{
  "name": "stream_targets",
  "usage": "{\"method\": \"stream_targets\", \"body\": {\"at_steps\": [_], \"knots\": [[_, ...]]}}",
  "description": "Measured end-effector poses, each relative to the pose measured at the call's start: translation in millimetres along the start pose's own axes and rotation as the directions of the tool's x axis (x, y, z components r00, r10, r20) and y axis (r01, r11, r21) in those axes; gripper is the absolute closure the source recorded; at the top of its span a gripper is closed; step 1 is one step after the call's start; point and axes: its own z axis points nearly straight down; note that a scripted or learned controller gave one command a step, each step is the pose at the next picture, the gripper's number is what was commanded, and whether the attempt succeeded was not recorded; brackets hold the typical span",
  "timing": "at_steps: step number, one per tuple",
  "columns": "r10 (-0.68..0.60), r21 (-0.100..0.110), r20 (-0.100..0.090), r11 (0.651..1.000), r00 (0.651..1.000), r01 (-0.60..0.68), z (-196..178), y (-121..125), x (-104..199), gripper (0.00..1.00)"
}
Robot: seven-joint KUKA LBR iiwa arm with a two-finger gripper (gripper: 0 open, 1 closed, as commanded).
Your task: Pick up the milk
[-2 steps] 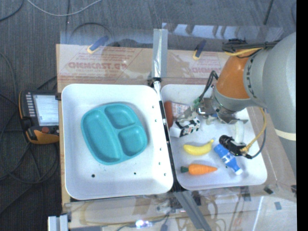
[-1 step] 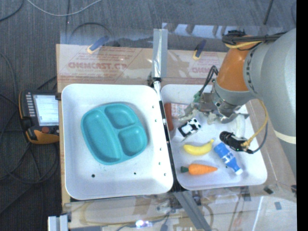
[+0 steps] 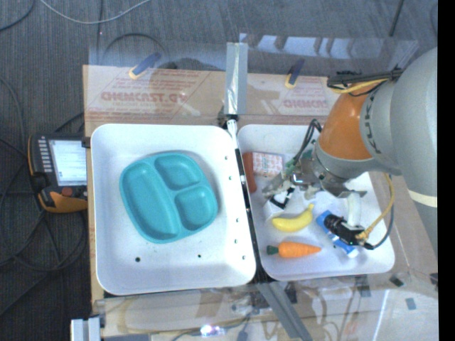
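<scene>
1. Reaching in from the right, the grey arm (image 3: 398,119) is seen over the right bin (image 3: 384,265), its orange band (image 3: 345,130) above the wrist.
2. The tool (image 3: 288,183) is lowered into the upper middle of the right bin; whether its fingers are apart or together cannot be told, since they are small and partly hidden by the wrist.
3. The milk (image 3: 268,163), a small carton with a pale, reddish printed face, is seen lying in the upper left part of the right bin, just left of the tool. Contact between the two cannot be made out, and the carton is not seen between the fingers.
4. A banana (image 3: 293,222) is laid just below the tool, near the middle of the bin.
5. A carrot (image 3: 295,249) is laid below the banana, close to the bin's front wall.
6. A blue item (image 3: 338,231) is seen to the right of the banana, partly under the arm; what it is cannot be told.
7. A teal divided plate (image 3: 170,194) is set in the middle of the left bin (image 3: 114,268).
8. Both bins are carried side by side on the worktop (image 3: 128,98), touching along their inner edges.
</scene>
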Motion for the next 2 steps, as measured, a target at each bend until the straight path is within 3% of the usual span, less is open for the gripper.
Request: {"method": "stream_targets", "body": {"at_steps": [1, 2], "knots": [[-0.004, 0.002, -0.004, 1.0, 1.0, 0.004, -9.6, 0.7, 3.2, 1.0], [-0.179, 0.014, -0.004, 0.984, 0.984, 0.179, -85.0, -6.8, 90.6, 1.0]]}}
